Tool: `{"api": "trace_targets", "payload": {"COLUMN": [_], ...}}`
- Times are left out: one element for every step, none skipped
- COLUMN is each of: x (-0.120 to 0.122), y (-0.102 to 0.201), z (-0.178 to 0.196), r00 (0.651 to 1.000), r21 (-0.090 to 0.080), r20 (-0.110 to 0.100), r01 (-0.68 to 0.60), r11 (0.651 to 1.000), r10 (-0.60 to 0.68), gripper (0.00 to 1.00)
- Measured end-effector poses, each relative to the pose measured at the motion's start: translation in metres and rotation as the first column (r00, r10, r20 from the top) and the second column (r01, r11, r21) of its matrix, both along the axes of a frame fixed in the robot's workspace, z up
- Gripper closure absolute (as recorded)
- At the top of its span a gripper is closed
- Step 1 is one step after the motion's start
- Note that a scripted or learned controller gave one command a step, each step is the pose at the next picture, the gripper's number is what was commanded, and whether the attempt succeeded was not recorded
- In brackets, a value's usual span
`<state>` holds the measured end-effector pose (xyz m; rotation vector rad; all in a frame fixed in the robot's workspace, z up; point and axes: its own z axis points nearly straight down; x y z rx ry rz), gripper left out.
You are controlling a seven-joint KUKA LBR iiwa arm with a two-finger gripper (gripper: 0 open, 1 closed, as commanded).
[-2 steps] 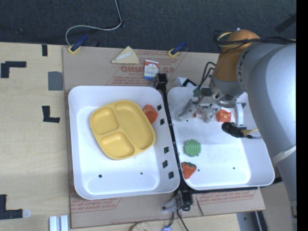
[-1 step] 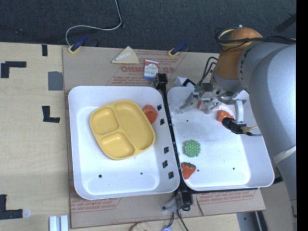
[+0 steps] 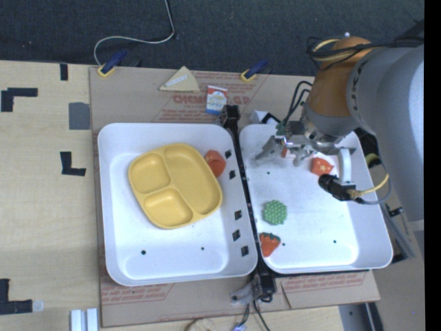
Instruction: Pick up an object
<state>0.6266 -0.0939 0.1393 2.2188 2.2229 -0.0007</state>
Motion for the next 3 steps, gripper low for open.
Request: {"api": "trace_targets", "payload": {"x": [0.039, 0.005, 0.039], "y": [-0.05, -0.103, -0.037], "z": [-0.055, -0.023, -0.052], "r00": [1.0, 1.0, 1.0], "r21": [0.003, 0.011, 0.004], "r20": [-0.013, -0.002, -0.012], "r01": [0.003, -0.003, 0.001], "r11": [1.0, 1.0, 1.0], "r10": [-0.003, 0.003, -0.001], "gripper": [0.0, 0.0, 0.0]}}
